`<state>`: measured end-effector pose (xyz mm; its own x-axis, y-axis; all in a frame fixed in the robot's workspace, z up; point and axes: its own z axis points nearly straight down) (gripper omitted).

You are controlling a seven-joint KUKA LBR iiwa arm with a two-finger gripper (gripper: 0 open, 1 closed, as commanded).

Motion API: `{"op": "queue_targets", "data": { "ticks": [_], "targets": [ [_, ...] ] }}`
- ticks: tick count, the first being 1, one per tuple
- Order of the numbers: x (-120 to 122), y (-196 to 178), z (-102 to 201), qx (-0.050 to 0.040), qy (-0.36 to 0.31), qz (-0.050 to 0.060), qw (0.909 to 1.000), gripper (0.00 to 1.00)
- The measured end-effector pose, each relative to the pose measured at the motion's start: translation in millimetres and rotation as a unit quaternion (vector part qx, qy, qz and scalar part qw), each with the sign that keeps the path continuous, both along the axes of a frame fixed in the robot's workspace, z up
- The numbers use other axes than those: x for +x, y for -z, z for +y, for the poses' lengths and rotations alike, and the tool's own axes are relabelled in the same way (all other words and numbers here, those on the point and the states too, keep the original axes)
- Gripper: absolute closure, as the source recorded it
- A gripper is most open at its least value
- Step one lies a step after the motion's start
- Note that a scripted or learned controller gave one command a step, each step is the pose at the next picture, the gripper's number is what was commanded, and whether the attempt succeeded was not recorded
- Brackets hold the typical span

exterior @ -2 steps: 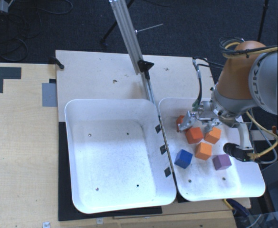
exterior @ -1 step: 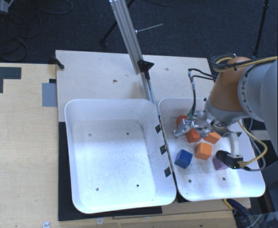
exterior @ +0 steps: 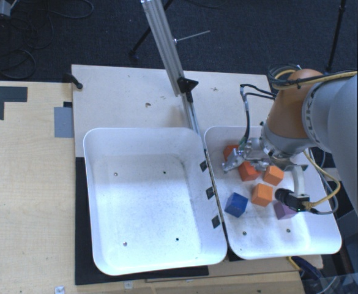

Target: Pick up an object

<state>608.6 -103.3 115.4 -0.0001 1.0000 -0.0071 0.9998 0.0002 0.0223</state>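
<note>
The right bin [exterior: 289, 245] holds several small blocks. A red-orange block [exterior: 230, 151] lies at its upper left, with an orange block [exterior: 248, 172] just below it. Two more orange blocks [exterior: 273, 175] [exterior: 262, 194] lie further right. A blue cube [exterior: 236, 204] sits near the divider and a purple block [exterior: 283, 211] lies to its right. My gripper [exterior: 240, 158] is low in this bin, between the red-orange block and the nearest orange one, touching or very close to both. Nothing is visibly lifted.
The left bin [exterior: 88, 141] sits beside the right one, with black clips [exterior: 210, 192] along their shared edge. A slanted aluminium post [exterior: 167, 49] rises behind the bins. Cables and a black connector [exterior: 290, 197] hang off the arm above the purple block.
</note>
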Motion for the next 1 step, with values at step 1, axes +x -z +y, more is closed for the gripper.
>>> {"op": "queue_targets", "data": {
  "ticks": [1],
  "targets": [
    [16.1, 15.3, 1.9, 0.0039, 0.001, 0.014, 0.9999, 0.00]
  ]
}}
